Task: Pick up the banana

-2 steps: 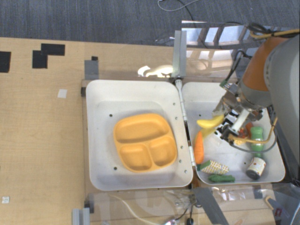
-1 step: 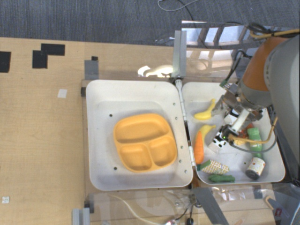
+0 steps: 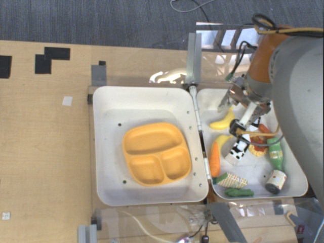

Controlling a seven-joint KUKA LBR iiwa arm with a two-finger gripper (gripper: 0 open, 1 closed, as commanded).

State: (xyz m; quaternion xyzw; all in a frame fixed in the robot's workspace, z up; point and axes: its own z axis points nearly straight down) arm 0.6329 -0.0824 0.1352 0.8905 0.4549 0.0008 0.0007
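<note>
- From above: the banana (image 3: 223, 122) lies in the right bin (image 3: 208, 101), toward its far left side, with the orange carrot (image 3: 215, 158) nearer along the same wall.
- The hand (image 3: 242, 121) hangs just right of the banana; I cannot tell how it is set.
- To grasp well, I'd centre over the banana's middle, keeping off the black-and-white cow toy (image 3: 238, 149).

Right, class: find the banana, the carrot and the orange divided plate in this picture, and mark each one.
banana (image 3: 223, 123): camera view, right bin, on its yellow middle.
carrot (image 3: 215, 158): camera view, right bin by the dividing wall, on its orange body.
orange divided plate (image 3: 152, 138): camera view, left bin, on its large upper compartment.
</note>
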